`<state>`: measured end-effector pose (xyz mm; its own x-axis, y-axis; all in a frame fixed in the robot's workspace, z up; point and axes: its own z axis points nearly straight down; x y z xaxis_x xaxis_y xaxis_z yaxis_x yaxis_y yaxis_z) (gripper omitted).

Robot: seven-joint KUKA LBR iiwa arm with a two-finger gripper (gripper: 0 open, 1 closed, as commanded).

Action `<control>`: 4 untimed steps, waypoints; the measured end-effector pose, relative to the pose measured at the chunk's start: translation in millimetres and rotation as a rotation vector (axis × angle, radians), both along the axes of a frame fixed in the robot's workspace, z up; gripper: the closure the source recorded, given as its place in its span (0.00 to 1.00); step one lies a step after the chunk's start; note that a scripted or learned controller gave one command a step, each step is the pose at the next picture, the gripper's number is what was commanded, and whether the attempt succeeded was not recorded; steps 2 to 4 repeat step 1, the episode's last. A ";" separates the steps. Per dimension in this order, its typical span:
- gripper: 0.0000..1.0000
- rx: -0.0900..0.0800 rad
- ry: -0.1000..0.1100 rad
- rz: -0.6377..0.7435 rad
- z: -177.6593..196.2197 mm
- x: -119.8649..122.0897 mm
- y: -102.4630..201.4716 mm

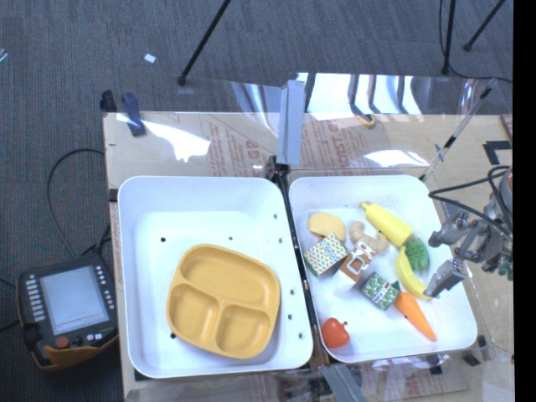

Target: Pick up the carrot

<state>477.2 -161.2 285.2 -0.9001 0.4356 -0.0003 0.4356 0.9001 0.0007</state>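
Observation:
The orange carrot (416, 316) lies near the front right corner of the right bin (456, 329), tip pointing to the front right. Its thick end touches a yellow banana (409, 276). My gripper (441, 258) hovers over the right bin's right side, just up and right of the carrot. Its two grey fingers point left and stand apart, open, with nothing between them. The lower fingertip (440, 282) is close above the carrot's thick end.
The right bin also holds a green vegetable (417, 252), a yellow corn cob (387, 223), several small boxes (378, 291) and a red tomato (335, 332). A yellow divided tray (224, 300) sits in the left bin (142, 224). Cables hang by the arm at the right.

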 end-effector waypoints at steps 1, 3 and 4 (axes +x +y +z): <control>0.00 0.002 0.010 -0.234 -149.8 -2.9 -1.4; 0.00 0.002 0.010 -0.234 -149.8 -2.9 -1.4; 0.00 0.002 0.010 -0.234 -149.8 -2.9 -1.4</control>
